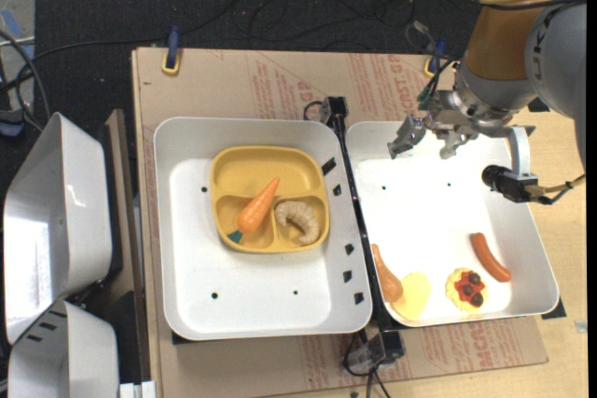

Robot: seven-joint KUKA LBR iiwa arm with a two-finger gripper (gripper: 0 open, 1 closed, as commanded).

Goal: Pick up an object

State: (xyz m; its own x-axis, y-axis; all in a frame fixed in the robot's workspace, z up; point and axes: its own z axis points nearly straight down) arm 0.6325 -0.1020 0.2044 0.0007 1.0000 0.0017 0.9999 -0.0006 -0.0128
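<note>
Gripper (427,143) hangs over the far end of the right bin (536,228), near its back-left corner. Two fingers show w/ a clear gap between them, so open; nothing held. One fingertip (403,144) sits toward the divider, the other toward the arm (522,33).

Objs in right bin all lie at the near end, well apart from the fingers: sausage (490,256) toward the right wall, small pizza-like toy w/ red & dark toppings (466,288) just below-left of it, pale yellow disc (416,292) left of that, and an orange drumstick-shaped piece (384,273) touching the disc, along the left wall. None under or between the fingers.

Left bin (187,284) holds a yellow divided plate (233,171); carrot (258,205) lies slanted across the plate's divider ridge, shrimp (298,220) in the lower-right compartment just beside it. Both on the other side of the divider from the gripper.
</note>
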